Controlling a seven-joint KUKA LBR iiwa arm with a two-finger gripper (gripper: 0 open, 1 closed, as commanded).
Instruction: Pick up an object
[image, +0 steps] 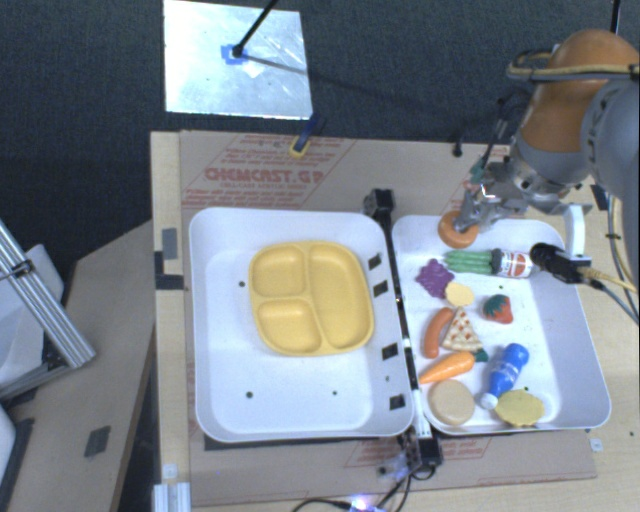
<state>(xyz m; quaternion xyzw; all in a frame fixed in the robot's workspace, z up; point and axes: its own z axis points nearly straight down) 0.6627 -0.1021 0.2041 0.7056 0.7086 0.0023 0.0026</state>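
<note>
At the near edge of the right bin (590, 400), a pale yellow lemon-like piece (520, 407) and a tan round disc (451, 402) lie side by side, with a blue bottle (505, 368) tilted just above them and a carrot (446, 367) pointing toward the divider. Farther in sit a pizza slice (460, 331) and an orange sausage-shaped piece (437, 331), then a red-and-green piece that may be a strawberry (499, 308), a small yellow oval (459, 294) and a purple grape cluster (434, 276). Beyond these, a green vegetable (472, 262) lies end to end with a red-and-white can (515, 265). In the left bin (215, 300), a yellow three-compartment tray (310, 298) rests near the middle. At the far corner of the right bin, the grey arm with its orange band (570, 105) bends down from the right, wrist angled toward the bin's far-left corner, and the gripper (470, 213) hangs directly over an orange round object (458, 232), touching or just above it. Whether the jaws are spread or closed cannot be told from this angle, nor whether the object sits between them. Past the bins, a silver sheet (238, 60) lies on the dark floor.
</note>
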